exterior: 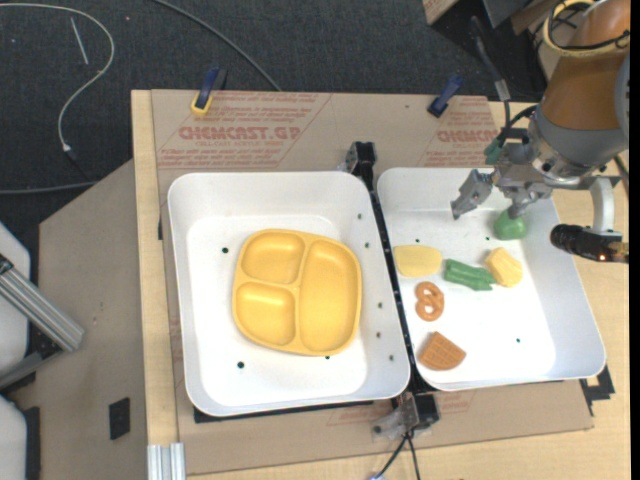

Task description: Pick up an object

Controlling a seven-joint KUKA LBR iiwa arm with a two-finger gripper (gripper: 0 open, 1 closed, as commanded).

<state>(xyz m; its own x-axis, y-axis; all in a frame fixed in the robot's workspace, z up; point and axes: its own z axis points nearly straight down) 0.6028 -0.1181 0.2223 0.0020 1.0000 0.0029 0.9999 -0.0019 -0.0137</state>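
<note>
Above the right bin (560, 353), the gripper (495, 200) hangs with fingers spread and holding nothing, beside a green piece (510, 227), so the pick is not yet done.

A dark grey carpet (300, 28) covered the floor, a thin white cable (70, 88) curled across it at the top left, and a brown cardboard sheet (300, 128) with red letters was held down by two blue clamps (208, 88).
</note>
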